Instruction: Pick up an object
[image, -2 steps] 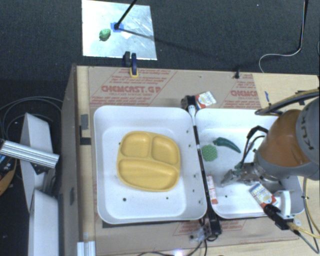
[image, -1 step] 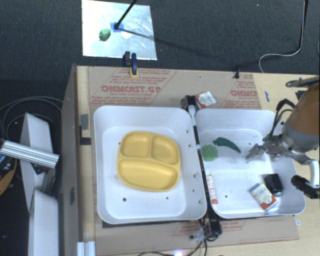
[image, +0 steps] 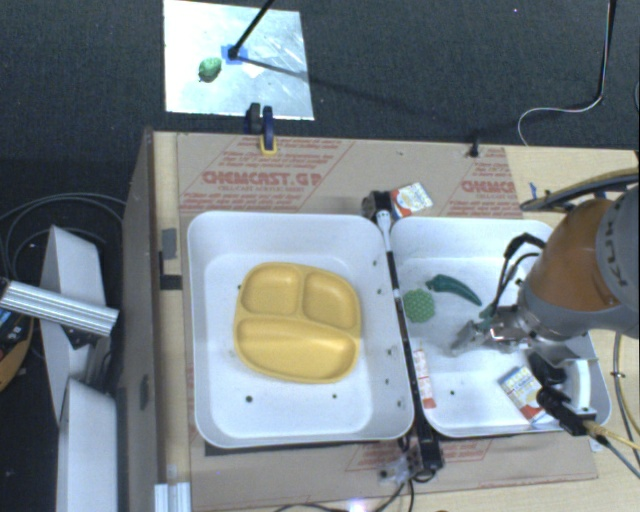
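1. Green ball (image: 419, 306) sits at the left side of the right bin (image: 470, 425), just inside the divider. It looks bumpy and round, so it may roll when nudged.
2. Dark green curved piece (image: 455, 288) lies just beyond it, thin and leaf-like.
3. Gripper (image: 468, 340) is low in the right bin, near the ball's right and apart from it. Nothing is visibly held; finger spacing is unclear.
4. Yellow divided tray (image: 296, 322) fills the left bin (image: 215, 400); smooth plastic, three compartments.
5. Small printed packet (image: 519, 385) lies at the near right.
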